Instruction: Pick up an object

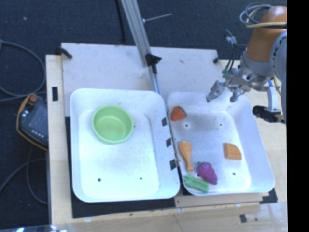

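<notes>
Inside right bin point(256, 144), drumstick point(186, 154) is lying lengthwise, thin end pointing near; gripper point(223, 94) is hovering wide open, holding nothing.

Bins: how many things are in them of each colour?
Green: 2, the bowl in the left bin and the green vegetable in the right bin
Orange: 2, the orange wedge and the drumstick
Red: 1, the strawberry
Purple: 1, the grapes
Total: 6
</notes>
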You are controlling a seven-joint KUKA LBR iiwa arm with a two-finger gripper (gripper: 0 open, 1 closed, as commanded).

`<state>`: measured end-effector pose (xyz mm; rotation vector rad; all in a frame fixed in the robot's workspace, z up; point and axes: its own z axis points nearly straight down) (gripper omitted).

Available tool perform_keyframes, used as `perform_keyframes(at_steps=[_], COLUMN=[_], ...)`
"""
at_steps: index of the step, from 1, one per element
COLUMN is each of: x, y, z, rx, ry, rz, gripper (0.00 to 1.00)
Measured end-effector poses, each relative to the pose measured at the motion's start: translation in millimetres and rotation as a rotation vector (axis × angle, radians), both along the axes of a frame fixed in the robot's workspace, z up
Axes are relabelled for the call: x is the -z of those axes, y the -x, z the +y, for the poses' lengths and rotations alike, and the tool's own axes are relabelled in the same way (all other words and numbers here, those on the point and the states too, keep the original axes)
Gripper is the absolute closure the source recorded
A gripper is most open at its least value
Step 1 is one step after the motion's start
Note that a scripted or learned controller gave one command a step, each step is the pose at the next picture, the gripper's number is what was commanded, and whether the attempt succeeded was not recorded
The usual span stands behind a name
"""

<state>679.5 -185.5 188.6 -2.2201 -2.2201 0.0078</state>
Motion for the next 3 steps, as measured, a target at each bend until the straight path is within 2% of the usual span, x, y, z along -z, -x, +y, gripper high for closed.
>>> perform_keyframes(at_steps=[2,3], x=[89,74], y=[-6,-8], z=[1,0], rx=[-0.007,-0.010], ry=[0.001,0.005], rz=[-0.001,-0.007], gripper=[0.00,1.00])
